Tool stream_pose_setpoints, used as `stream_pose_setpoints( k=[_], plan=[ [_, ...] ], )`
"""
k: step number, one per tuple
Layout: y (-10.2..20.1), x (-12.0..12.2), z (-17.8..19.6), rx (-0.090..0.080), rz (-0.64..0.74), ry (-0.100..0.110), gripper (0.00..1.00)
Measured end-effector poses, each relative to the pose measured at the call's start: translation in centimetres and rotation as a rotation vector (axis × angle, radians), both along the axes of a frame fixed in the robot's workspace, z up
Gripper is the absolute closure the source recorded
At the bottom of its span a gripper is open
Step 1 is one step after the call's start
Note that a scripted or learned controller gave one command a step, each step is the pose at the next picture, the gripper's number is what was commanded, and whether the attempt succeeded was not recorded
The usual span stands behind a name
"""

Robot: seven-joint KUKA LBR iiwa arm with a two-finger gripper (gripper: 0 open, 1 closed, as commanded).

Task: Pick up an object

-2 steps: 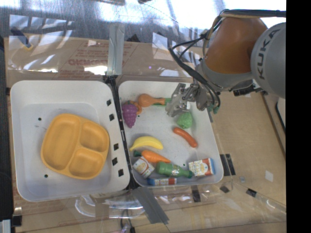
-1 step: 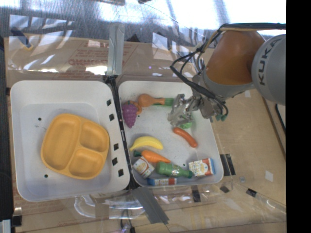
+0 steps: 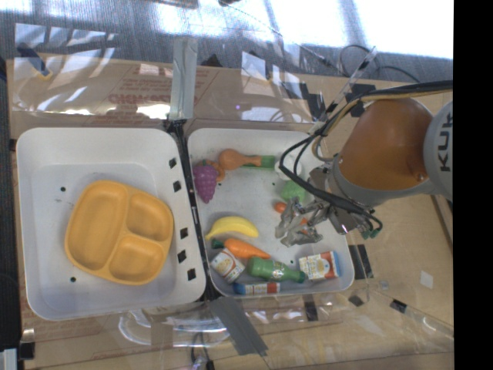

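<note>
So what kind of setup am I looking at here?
Most likely a lab grasping test bench, not a kitchen: two taped-down white bins, toy food like a banana beside a divided yellow tray, and a cabled arm with its claw over the right bin.

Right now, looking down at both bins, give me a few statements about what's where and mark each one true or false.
1. The yellow divided plate lies in the left bin. True.
2. The banana lies in the left bin. False: it is in the right bin, near the divider.
3. The hand is over the right bin. True.
4. The purple grapes sit on the yellow plate. False: they lie in the right bin, by its left wall.
5. The green bottle lies on its side near the carrot. True.
</note>
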State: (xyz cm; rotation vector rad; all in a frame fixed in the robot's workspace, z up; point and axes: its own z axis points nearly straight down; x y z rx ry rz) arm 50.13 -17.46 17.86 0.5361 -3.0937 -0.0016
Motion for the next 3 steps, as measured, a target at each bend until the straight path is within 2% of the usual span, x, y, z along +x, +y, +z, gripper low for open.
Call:
stream_pose_setpoints(
  k=[1,2,3],
  plan=[
    [2.4,6.8,5.9,-0.002,-0.030,-0.009,1.00],
    [-3.6,4.4,3.0,0.000,0.242,-0.001,1.00],
    [0.5,7.5,0.8,0.001,0.096,0.000,1.00]
  ],
)
